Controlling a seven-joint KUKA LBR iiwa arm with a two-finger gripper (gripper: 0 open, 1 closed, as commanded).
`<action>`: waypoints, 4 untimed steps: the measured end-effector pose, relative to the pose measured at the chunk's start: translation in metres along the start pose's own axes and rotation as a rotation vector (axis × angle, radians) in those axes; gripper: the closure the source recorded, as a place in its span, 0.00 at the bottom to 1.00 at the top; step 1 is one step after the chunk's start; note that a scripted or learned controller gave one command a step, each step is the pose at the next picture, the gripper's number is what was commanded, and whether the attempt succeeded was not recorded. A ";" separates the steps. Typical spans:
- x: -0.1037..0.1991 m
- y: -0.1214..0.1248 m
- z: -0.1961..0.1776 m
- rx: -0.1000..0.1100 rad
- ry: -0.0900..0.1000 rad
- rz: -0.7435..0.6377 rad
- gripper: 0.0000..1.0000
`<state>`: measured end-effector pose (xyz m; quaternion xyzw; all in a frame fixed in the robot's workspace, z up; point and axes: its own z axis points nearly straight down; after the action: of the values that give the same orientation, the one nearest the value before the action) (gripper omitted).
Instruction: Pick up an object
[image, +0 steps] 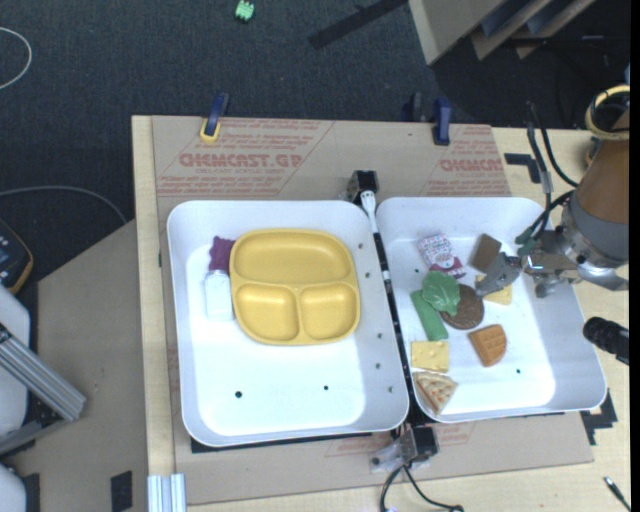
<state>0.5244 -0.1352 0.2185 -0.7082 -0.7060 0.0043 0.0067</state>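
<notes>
The arm reaches in from the right, gripper (503, 272) low over the right bin (560, 390), fingers spread apart with nothing between them. Just beneath the tips sit a yellow cheese wedge (499, 294) and a round brown cookie (464, 312). Beside those, a green leafy piece (438, 296) and a red-and-white packet (437, 251). Further down the bin: an orange bread piece (488, 345), a yellow cheese square (430, 354) and a sandwich triangle (435, 388). Over in the left bin (280, 420), a yellow divided plate (294, 284) with a purple item (219, 253) and a white bottle (216, 295) at its left side.
</notes>
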 end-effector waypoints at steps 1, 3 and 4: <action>0.000 0.003 -0.007 -0.014 -0.002 -0.003 0.00; -0.004 0.004 0.118 -0.008 -0.001 -0.003 0.00; -0.003 0.004 0.135 -0.011 -0.002 -0.003 0.00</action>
<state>0.5261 -0.1382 0.0835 -0.7071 -0.7071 0.0009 0.0021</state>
